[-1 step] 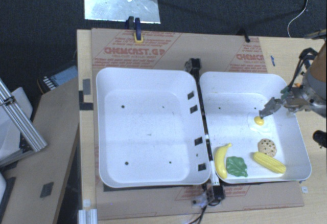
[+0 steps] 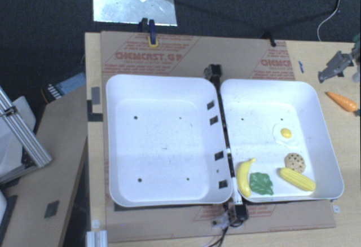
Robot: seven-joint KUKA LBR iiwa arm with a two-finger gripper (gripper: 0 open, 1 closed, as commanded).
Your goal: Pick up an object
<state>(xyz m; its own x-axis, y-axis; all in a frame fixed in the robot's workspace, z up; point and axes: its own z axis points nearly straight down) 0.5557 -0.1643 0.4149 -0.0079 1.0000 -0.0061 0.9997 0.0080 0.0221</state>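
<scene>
Banana [image 2: 243, 177], leaf [image 2: 261, 183], corn [image 2: 297, 179], cookie [image 2: 294, 161] and egg [image 2: 285, 133] lie well below-left of the gripper [image 2: 333, 69]; its grip state cannot be told.

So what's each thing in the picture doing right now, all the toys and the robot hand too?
gripper: up at the right edge, outside the bins, holding nothing.
banana: lying in the right bin against its left wall.
green leaf: lying flat, touching the banana.
corn: lying on its side near the front.
cookie: flat, just above the corn.
fried egg: flat, yolk up.
carrot: lying on the bench, outside the bins.
</scene>
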